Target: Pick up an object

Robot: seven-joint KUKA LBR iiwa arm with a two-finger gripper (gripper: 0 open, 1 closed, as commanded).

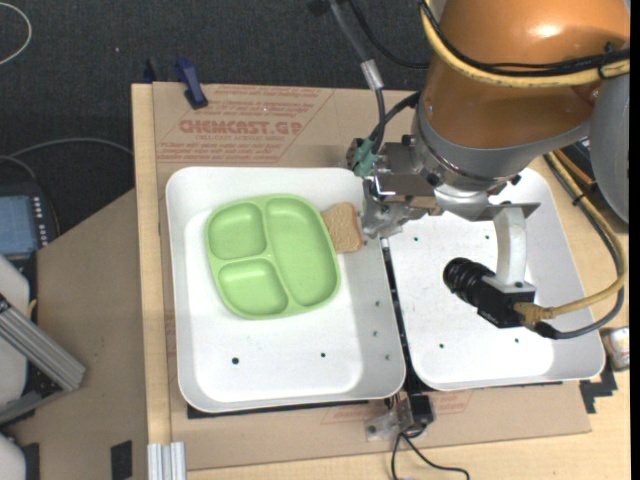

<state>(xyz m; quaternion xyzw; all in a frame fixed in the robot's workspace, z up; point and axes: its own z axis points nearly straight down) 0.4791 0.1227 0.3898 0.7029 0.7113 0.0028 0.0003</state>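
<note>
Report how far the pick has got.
Done: the arm has reached in over the seam between the two bins, with its hand low by the tan block at the right edge of the green tray in the left bin. In hand: nothing visibly gripped; block and tray lie in the bin. Left: grasp and lift.
</note>
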